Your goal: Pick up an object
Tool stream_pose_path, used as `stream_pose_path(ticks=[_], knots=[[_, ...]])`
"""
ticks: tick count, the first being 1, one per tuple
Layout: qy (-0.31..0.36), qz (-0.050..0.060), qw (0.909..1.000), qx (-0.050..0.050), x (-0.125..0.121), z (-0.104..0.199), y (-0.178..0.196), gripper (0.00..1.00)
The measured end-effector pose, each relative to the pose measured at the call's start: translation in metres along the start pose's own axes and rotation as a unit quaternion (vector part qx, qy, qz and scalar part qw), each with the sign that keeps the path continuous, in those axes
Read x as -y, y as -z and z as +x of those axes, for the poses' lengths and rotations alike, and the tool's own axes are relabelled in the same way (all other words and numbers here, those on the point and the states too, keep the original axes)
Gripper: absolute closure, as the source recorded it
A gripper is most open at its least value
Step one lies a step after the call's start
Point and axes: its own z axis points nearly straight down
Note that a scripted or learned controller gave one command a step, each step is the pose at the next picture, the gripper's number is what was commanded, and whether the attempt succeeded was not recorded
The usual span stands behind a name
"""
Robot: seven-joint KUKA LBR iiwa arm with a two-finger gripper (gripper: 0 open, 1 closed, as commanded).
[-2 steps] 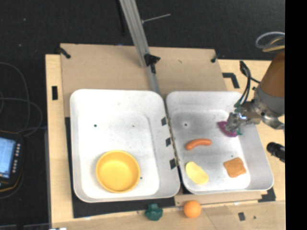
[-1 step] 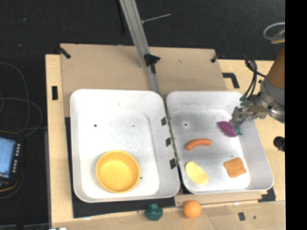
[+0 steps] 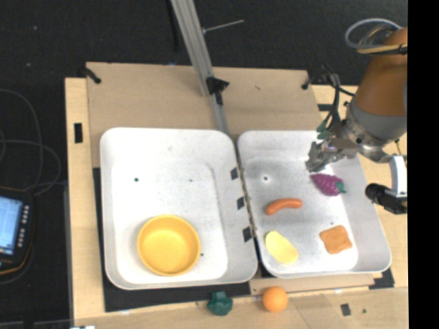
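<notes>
Orange ball aside, purple grapes lie just below the gripper (finger spread: cannot tell), long axis running left-right

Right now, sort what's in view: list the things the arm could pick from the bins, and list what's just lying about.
For the job:
pincer
purple toy
orange sausage
yellow piece
orange-brown block
yellow bowl

Lying about, outside the bins:
orange ball
green toy
</notes>
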Motion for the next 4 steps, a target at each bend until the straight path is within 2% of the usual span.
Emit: stream_pose_path(ticks=[1, 2, 4], knots=[[0.000, 0.001, 1.0000, 0.000, -0.009, 0.046, 0.005, 1.00], [0.000, 0.001, 1.0000, 0.000, -0.034, 0.097, -0.004, 1.00], [0.000, 0.000, 1.0000, 0.000, -0.062, 0.201, 0.009, 1.00]])
